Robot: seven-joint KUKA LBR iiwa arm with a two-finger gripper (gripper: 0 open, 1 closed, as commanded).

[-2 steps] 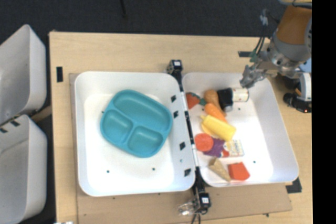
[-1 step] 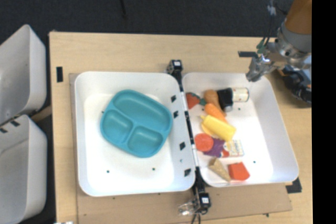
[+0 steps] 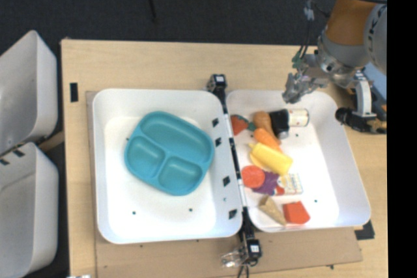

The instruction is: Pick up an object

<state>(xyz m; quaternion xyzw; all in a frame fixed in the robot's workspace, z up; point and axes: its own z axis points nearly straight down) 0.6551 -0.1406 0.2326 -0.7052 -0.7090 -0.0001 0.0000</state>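
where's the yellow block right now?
The yellow plastic block lies in the right white bin, left of middle, just below the orange carrot-shaped toy and above the round red piece.

Two white bins (image 3: 107, 218) sit on a pale tan wooden bench (image 3: 163, 62) against a dark floor. The left bin holds a teal divided plate (image 3: 169, 153). The right bin holds a yellow block (image 3: 272, 158), an orange carrot (image 3: 266, 138), a red round piece (image 3: 253, 176), a purple piece (image 3: 269, 183), a red-orange wedge (image 3: 296, 212) and a black-and-white cylinder (image 3: 289, 119). The arm (image 3: 348, 16) is grey with an orange band.
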